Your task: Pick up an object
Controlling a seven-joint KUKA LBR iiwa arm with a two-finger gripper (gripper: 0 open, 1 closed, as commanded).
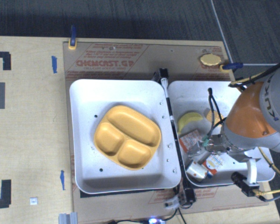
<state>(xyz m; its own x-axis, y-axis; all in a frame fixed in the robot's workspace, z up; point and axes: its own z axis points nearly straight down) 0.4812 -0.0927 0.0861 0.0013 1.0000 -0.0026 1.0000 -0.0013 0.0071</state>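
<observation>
In the camera view, the grey arm with the orange band (248,115) reaches from the right over the right bin (186,90); its tool (206,146) hangs low among a heap of small things, and I cannot tell how its state is or whether it has something; beside it lie a yellow-green round object (192,121), a crumpled red and white packet (190,138), a small white container (196,171) and a white tube with red marks (213,162); the left bin (84,101) carries a yellow compartment tray (127,136), lying upside down, well apart from the tool; both bins stand on the table (28,125)
</observation>
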